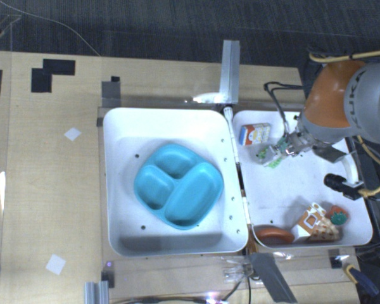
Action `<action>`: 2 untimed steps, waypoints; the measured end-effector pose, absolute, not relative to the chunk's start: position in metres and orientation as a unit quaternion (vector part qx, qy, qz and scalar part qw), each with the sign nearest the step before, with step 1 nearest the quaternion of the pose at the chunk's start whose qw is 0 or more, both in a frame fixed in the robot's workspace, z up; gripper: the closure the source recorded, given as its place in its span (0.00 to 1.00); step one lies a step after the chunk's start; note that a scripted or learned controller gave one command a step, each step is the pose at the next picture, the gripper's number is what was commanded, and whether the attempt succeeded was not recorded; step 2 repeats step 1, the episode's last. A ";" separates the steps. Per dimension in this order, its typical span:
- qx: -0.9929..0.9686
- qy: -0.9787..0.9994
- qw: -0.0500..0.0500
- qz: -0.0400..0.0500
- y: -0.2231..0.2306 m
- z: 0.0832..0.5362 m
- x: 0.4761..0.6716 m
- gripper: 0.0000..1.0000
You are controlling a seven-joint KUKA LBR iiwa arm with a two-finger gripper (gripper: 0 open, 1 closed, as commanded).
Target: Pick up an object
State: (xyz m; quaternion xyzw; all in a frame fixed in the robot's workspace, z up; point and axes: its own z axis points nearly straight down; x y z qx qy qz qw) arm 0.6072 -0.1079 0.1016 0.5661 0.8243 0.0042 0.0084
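Observation:
My gripper (284,147) hangs low over the back of the right bin (361,239), under the grey arm with its orange band (329,97). A small green and grey object (268,156) lies just left of the gripper tip, touching it or very close to it. Behind that object stands a small white, blue and orange carton (255,133). Along the right bin's front edge lie a brown rounded object (273,234), a small orange and white house-shaped box (315,221) and a teal and orange ball (337,217).
The left bin (120,233) holds a blue divided plate (178,185). A metal post (230,71) stands behind the wall between the bins. Black cables (345,185) run along the right bin's right side.

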 end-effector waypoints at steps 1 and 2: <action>0.601 0.799 0.002 0.002 -0.059 0.186 0.548 1.00; 0.601 0.799 0.002 0.002 -0.059 0.186 0.548 1.00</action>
